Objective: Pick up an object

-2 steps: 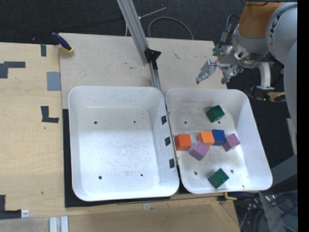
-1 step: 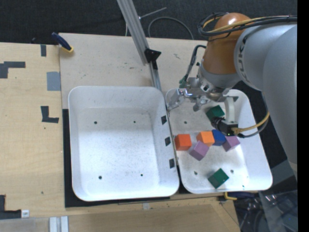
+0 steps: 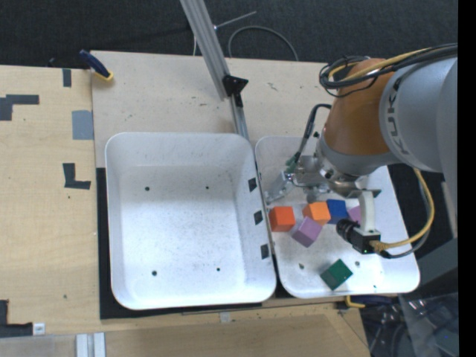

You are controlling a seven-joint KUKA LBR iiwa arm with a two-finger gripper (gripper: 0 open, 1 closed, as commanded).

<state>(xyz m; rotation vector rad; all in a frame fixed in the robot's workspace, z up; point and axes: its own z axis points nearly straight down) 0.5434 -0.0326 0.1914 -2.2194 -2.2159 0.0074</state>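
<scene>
The right bin holds several small blocks. An orange cube lies near its left wall, and a second orange cube sits beside a blue cube. A purple block lies just in front of them, and a green block rests alone near the front. A pale pink piece shows by the arm's black fitting. My gripper hangs low over the back left of this bin, just above and behind the first orange cube. I see nothing held in it.
The left bin stands beside the right one, sharing a raised divider. A slanted metal pole rises from behind the bins. The arm's grey and orange body covers the right bin's back right part. A cable loops along its right side.
</scene>
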